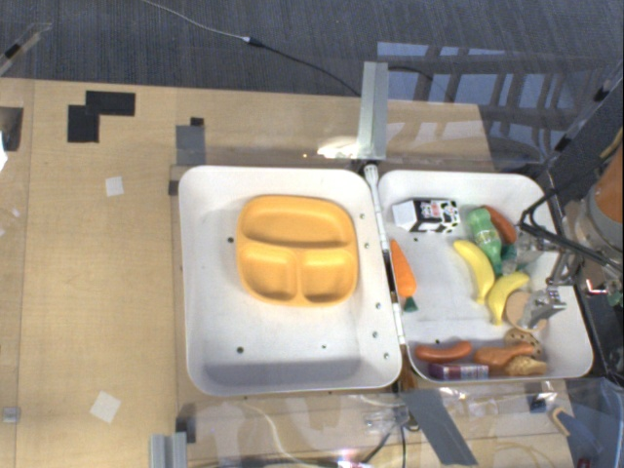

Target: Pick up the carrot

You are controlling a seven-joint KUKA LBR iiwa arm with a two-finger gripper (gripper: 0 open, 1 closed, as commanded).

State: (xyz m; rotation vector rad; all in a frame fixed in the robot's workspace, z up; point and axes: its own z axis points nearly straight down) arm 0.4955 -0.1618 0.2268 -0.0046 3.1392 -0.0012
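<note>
The carrot [403, 273], orange with a green stub at its near end, lies in the right bin [444, 300] against that bin's left wall, pointing toward the back. My gripper [544, 302] hangs over the right side of the same bin, near the bananas and well to the right of the carrot. It touches nothing that I can make out. The arm's orange band [609, 201] shows at the right edge.
The right bin also holds a black-and-white carton [426, 214], a green bottle [485, 230], two bananas [475, 266], sausages [444, 351] and small food items along the front. A yellow divided plate [297, 249] sits in the left bin [210, 291].
</note>
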